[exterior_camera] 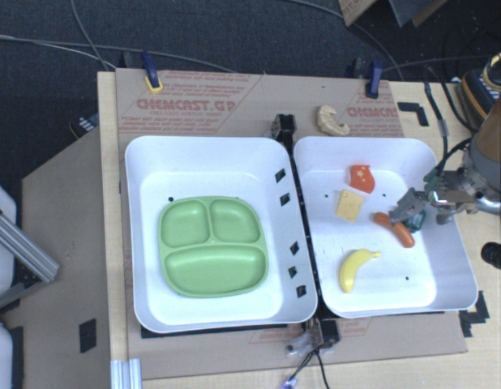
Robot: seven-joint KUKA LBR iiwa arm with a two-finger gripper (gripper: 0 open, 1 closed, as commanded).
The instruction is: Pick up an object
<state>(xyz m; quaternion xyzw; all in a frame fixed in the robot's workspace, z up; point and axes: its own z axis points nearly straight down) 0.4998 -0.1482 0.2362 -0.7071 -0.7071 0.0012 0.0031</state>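
The right bin (445, 290) holds the jaws (413, 214) just beside a carrot (396, 228) — grip unclear — banana (355, 268) lying apart.

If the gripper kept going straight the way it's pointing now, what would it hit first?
Most likely the orange carrot-like piece. The gripper reaches in from the right of the right bin, pointing left and slightly down, with its tip right at that piece. From this slanted view I can't tell whether it already touches.
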